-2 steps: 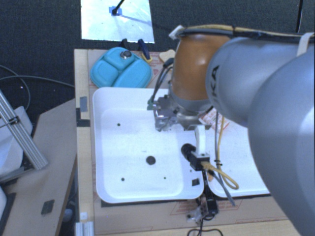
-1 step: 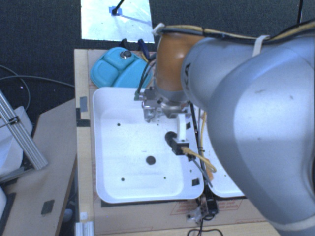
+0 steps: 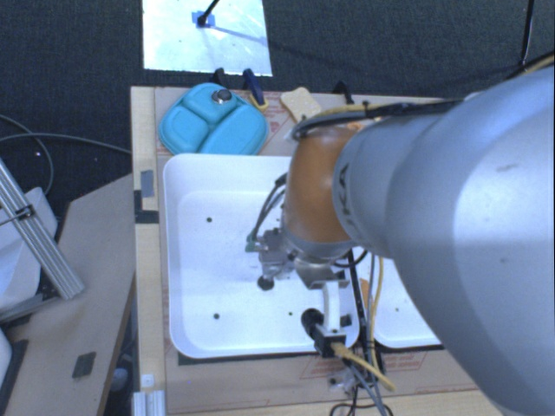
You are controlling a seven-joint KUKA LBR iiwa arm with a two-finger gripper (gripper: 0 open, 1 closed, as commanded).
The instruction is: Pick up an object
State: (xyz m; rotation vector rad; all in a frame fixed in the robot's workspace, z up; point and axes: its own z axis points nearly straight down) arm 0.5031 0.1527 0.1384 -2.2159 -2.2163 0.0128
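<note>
the gripper (image 3: 270, 271) hangs low over the left white bin (image 3: 195, 232); whether it is clenched i cannot tell. a blue divided dish (image 3: 212, 121) lies beyond the bin's far edge, well apart.

Your light is bright and even: the white bin (image 3: 199, 258) nearly washes out, the sheet (image 3: 204, 24) at eleven o'clock glares, and the arm (image 3: 468, 232) at three o'clock looks soft.

Worktop (image 3: 149, 258): pale brown board; dark carpet past its far edge.
Left bin (image 3: 178, 232): shallow, white, rounded corners, flat on the worktop.
Right bin (image 3: 405, 321): white, just beside the left bin, largely hidden by the arm.
Blue tray (image 3: 212, 121): light blue, compartmented, just behind the left bin's far rim.
Tan block (image 3: 301, 102): far edge, right of the blue tray.
</note>
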